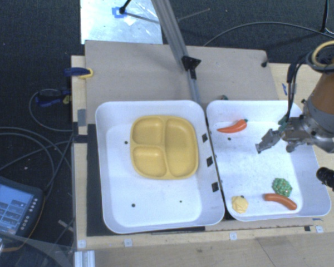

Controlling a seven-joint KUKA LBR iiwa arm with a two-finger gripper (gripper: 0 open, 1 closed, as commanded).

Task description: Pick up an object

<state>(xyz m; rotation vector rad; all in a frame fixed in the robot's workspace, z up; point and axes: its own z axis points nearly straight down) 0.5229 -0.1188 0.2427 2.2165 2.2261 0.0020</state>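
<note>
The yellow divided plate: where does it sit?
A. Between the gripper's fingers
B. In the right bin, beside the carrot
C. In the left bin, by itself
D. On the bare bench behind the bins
C: the yellow divided plate lies flat in the left bin, while the carrot and the other small items are in the right bin.

The gripper (267, 142) hangs over the right bin (250, 174), nothing between its fingers, its arm (323, 107) reaching in from the right. Just beyond the jaws and a little to their left lies an orange carrot (232, 127). On the near side of the jaws, well apart from them, sit a green broccoli piece (281, 186), an orange-red sausage (280, 201) just beside it, and a small yellow item (240, 204). Far to the jaws' left, the left bin (114, 204) holds a yellow divided plate (163, 147).
</note>
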